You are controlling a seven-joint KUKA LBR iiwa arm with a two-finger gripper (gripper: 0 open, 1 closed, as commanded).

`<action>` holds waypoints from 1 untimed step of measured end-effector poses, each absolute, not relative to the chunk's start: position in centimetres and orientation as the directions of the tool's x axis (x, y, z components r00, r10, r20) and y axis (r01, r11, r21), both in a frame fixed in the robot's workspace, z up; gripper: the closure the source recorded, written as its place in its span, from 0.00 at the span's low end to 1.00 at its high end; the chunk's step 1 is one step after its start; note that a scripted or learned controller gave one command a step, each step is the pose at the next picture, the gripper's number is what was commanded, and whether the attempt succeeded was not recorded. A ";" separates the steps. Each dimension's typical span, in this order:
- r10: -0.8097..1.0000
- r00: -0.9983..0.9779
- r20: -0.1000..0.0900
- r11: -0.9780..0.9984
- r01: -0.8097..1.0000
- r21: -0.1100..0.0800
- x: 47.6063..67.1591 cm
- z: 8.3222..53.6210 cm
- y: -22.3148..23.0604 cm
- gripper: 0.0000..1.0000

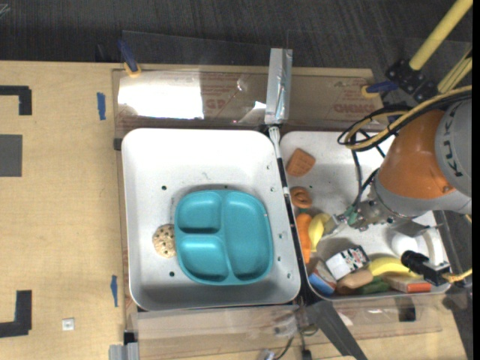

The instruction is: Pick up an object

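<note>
My gripper (352, 217) hangs low over the middle of the right bin (330, 152), below the arm's orange band. Just to its left lie a small yellow fruit (319, 226) and an orange carrot-like piece (304, 235). In front of it sits a small black and white box (349, 261), with a yellow banana (393, 266) and a brown piece (357, 279) beside the box. An orange wedge (300, 162) and a small orange round piece (301, 196) lie farther back along the bin's left wall. Nothing shows between the fingers.
The left bin (150, 156) holds a teal divided plate (223, 235) and a speckled cookie (163, 240) at the plate's left edge. A blue piece (321, 283) rests in the right bin's front left corner. Cables and a yellow rod (442, 28) cross the back right.
</note>
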State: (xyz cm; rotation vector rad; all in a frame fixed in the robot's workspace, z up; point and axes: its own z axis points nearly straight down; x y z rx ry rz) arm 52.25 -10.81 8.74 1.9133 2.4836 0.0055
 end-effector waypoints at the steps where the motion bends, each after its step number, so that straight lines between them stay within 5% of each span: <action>1: 0.986 -0.167 -0.003 0.168 0.986 0.005 56.5 8.7 -15.0 0.00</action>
